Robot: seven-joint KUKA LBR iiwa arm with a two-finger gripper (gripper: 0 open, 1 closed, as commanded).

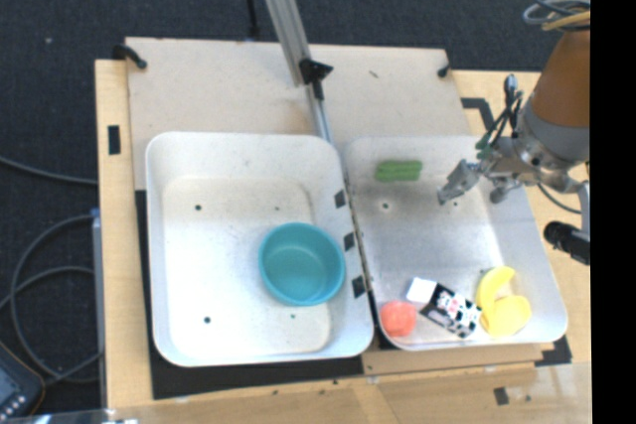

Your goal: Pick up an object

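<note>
My two-finger gripper (475,184) hangs with fingers spread, holding nothing; the flat green rectangular block (398,171) lies just left of it, long axis pointing toward it.

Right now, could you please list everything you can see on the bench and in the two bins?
Bench: one, tan, bearing both bins.
Left bin: one, white, on the view's left.
Right bin: one, white, on the view's right.
Bowl: one, teal, left bin, near its right wall.
Green block: one, green, right bin, far left corner.
Orange ball: one, orange-red, right bin, near edge.
Black-and-white toy: one, black and white, right bin, beside the ball.
Yellow toy: one, yellow, right bin, near right corner.
Metal rail: one, grey, slanting over the bench's far side.
Arm: one, orange band.
Gripper: one, grey, over the right bin's far side.
</note>
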